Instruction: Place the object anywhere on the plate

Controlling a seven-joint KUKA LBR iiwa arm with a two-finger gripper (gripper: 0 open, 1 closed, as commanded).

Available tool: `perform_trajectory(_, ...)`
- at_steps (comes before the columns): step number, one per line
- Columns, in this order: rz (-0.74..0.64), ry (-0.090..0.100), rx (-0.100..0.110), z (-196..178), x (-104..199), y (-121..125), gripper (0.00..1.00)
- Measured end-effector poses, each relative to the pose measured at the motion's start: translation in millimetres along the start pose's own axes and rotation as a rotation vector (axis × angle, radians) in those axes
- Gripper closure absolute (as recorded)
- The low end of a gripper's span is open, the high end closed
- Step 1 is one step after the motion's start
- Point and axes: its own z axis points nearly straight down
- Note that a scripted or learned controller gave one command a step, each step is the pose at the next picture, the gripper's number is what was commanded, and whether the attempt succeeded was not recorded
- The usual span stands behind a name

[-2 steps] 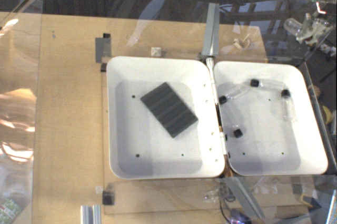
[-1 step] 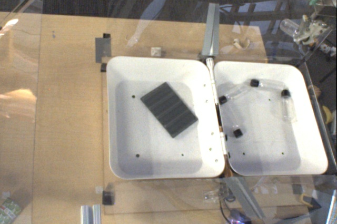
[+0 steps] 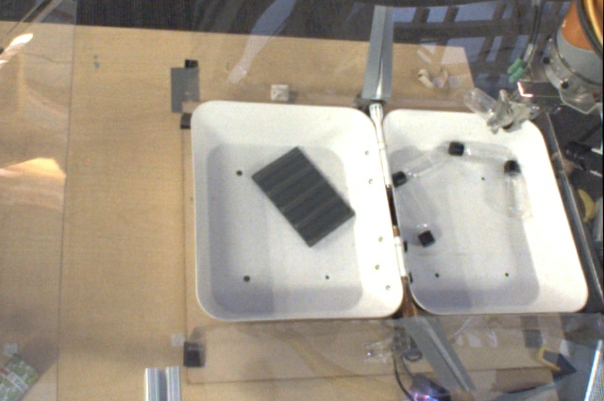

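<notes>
A dark grey ridged plate (image 3: 302, 195) lies tilted in the middle of the left bin (image 3: 217, 295). In the right bin (image 3: 557, 295) lie clear plastic pieces with black caps: one (image 3: 427, 163) at the far left, one (image 3: 514, 190) toward the right, and a small black piece (image 3: 425, 239) nearer the front. My gripper (image 3: 508, 112) hangs over the far right corner of the right bin, well away from the plate. Something clear (image 3: 478, 97) shows just left of it; whether it is held is unclear.
A metal divider post (image 3: 378, 59) stands behind the gap between the bins. Small bits (image 3: 432, 76) and a white cube (image 3: 279, 92) lie on the wooden bench behind the bins. A black bracket (image 3: 186, 88) sits at the left bin's far left corner.
</notes>
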Motion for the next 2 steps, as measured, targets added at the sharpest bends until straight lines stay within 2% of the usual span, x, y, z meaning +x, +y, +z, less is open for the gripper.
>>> perform_trajectory(1, -0.087, -0.001, -0.002, -42, 0, 25, 1.0)
perform_trajectory(2, -0.109, -0.001, -0.001, -65, -24, 24, 1.0)
